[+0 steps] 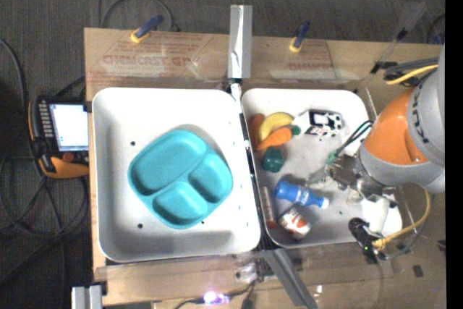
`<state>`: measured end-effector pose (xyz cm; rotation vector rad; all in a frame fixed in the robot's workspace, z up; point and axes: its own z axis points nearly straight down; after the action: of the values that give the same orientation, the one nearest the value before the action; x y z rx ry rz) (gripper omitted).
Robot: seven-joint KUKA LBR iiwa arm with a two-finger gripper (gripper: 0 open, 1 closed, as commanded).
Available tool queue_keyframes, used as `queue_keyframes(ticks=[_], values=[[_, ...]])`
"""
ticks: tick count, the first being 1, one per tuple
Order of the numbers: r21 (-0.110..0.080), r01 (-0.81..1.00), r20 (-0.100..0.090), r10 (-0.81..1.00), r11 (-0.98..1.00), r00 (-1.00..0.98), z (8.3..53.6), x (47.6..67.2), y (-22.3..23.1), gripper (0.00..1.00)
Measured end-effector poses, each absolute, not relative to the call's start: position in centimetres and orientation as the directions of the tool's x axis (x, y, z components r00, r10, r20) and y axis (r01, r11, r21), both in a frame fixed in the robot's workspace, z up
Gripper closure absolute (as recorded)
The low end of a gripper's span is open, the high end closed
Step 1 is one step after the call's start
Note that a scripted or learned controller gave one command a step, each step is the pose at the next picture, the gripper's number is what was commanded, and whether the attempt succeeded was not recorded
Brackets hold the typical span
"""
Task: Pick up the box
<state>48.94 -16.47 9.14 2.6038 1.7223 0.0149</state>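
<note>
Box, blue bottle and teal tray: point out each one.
box [323,121], camera view, on its printed top face
blue bottle [298,195], camera view, on its body
teal tray [181,177], camera view, on the ridge where its compartments meet

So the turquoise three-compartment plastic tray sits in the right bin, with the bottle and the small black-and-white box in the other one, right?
Not quite. The camera view shows the turquoise three-compartment plastic tray in the left white bin. The blue bottle with a white cap and the small black-and-white box lie in the right white bin.
</note>
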Motion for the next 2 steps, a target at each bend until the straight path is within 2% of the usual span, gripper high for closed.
queue_keyframes(ticks=[1,2], values=[[0.022,0.920,-0.003,0.920,-0.391,0.391,9.14,48.94,-16.47,0.00],[0.019,0.921,-0.001,0.921,-0.390,0.390,10.05,48.97,-16.38,1.00]])
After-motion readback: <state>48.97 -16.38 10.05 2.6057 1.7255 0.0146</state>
